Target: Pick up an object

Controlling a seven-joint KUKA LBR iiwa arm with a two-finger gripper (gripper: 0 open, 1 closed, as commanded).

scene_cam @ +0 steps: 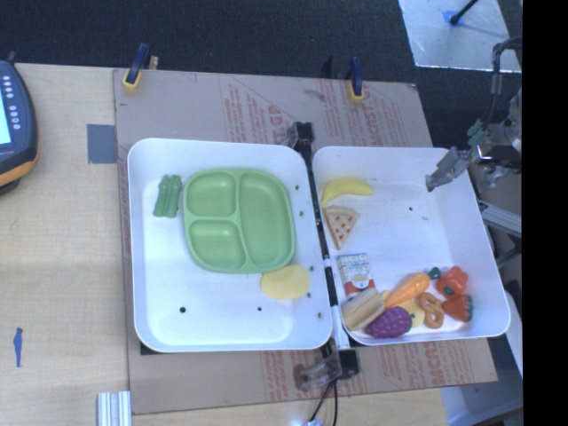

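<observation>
My gripper reaches in from the right and hangs over the top right corner of the right bin, with nothing seen in it. Several toy foods lie in this bin. A yellow banana and a pizza slice are near its left wall, well left of the gripper. A small carton, a bread piece, purple grapes, a carrot and red pepper pieces crowd the lower part.
The left bin holds a green divided plate, a green bean bunch at its left and a yellow piece below the plate. A handheld pendant lies at the bench's far left.
</observation>
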